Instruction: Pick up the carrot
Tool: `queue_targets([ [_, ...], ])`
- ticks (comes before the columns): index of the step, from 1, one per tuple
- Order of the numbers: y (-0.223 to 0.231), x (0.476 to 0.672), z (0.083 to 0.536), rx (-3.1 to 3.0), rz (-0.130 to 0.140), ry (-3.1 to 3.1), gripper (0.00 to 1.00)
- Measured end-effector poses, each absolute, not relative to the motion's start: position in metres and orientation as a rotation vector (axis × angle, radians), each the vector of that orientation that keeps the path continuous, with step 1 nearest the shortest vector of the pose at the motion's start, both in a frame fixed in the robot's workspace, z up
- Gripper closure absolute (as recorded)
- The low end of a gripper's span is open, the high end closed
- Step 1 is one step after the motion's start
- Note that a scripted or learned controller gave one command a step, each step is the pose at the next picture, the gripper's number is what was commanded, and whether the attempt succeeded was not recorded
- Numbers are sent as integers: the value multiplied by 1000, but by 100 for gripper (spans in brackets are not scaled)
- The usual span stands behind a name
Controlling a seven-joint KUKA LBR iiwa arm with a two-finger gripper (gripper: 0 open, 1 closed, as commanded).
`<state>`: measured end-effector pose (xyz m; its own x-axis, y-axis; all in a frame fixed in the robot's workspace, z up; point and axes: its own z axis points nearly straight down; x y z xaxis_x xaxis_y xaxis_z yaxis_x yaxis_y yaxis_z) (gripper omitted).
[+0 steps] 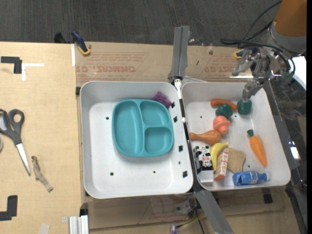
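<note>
The carrot [258,149], orange with a green top, lies against the right wall of the right bin [278,130], its tip pointing to the front. My gripper [244,104] hangs over the back of that bin, beside an orange sausage-shaped toy [222,103]. It is well behind the carrot and not touching it. Nothing of the carrot is hidden.
The right bin also holds a pink and teal toy [222,121], a drumstick [206,136], a banana [217,153], bread [236,160], small cartons [204,159] and a blue bottle [250,178]. A teal divided plate [144,128] and a purple item [162,99] lie in the left bin. Scissors [15,133] rest on the bench.
</note>
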<state>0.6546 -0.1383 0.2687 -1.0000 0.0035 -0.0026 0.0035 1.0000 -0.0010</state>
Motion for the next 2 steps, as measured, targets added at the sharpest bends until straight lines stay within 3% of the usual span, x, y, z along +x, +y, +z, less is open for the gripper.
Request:
queue_targets([
  [1, -190, 634, 119, 233, -1, 3130, 0],
  [2, -196, 584, 93, 173, -1, 3134, 0],
])
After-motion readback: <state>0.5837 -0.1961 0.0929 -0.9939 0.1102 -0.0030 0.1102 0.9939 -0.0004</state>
